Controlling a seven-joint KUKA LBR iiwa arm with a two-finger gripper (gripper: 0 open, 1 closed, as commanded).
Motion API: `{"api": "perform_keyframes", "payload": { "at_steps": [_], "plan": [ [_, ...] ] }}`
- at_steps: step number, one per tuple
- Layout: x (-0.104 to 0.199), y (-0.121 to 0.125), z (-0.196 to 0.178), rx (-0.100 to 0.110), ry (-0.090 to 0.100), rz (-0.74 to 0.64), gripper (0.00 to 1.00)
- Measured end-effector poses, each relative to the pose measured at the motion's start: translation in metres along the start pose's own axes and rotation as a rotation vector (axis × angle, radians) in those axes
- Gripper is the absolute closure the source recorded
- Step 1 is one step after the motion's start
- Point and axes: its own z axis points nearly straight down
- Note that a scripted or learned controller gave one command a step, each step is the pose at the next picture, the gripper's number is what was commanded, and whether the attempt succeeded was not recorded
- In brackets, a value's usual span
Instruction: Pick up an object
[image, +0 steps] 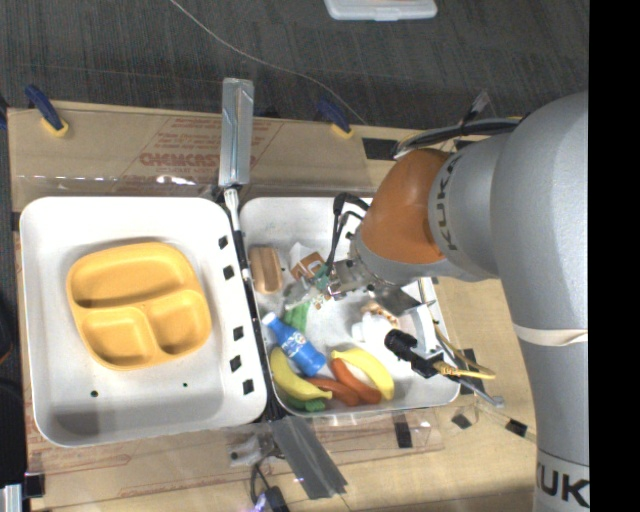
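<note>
Camera view has the gripper (335, 280) down inside the right bin (290, 212), tucked under the orange wrist band, and whether it is spread or closed I cannot tell, the wrist is covering it. It hangs over a small cluttered patch in the bin's middle, just right of a tan block (265, 268) that stands near the left wall. The likeliest target from here is the blue bottle (293, 343), lying flat just near-left of the tool; its long axis runs diagonally, one end up-left toward the divider, the other down-right toward the yellow banana (368, 368) and the red sausage-shaped piece (352, 378). To do this well, I'd say turn the wrist so the closing line crosses that diagonal, and come down mid-body, clear of the banana touching beside it. Over in the left bin (60, 215) a yellow compartment tray (138, 302) sits well apart.
</note>
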Motion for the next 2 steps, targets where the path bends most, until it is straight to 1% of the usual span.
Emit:
{"api": "perform_keyframes", "payload": {
  "at_steps": [1, 2],
  "plan": [
    [-0.004, 0.0035, -0.0148, -0.009, -0.008, -0.002, 1.0],
    [-0.0032, 0.0032, -0.0142, -0.007, -0.007, -0.004, 0.0]
  ]
}}
